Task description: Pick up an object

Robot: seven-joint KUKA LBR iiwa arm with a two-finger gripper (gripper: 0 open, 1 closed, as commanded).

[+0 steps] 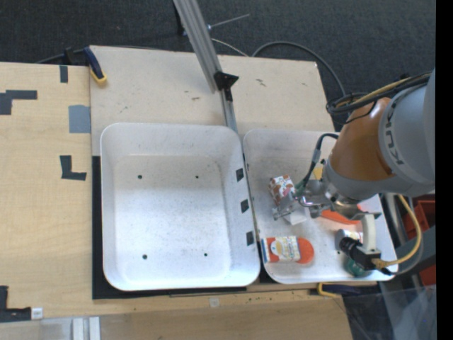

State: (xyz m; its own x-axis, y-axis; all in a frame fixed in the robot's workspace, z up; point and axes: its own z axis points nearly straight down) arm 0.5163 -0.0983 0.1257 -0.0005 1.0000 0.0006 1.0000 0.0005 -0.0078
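Note:
My gripper (286,208) hangs low in the right bin (263,147), reaching in from the right under the grey and orange arm. Just above and left of it, nearly touching, lies a small red and white packet (282,187). A small white piece (296,217) sits right beside the gripper's tip. Near the bin's front edge lies an orange and white pouch (288,249). An orange object (340,218) pokes out from under the wrist, and a green object (354,267) rests in the front right corner.
The left bin (113,190) stands beside the right one, its shared wall close to the gripper's left. A slanted metal pole (202,37) rises behind the bins. Cables run behind the right bin.

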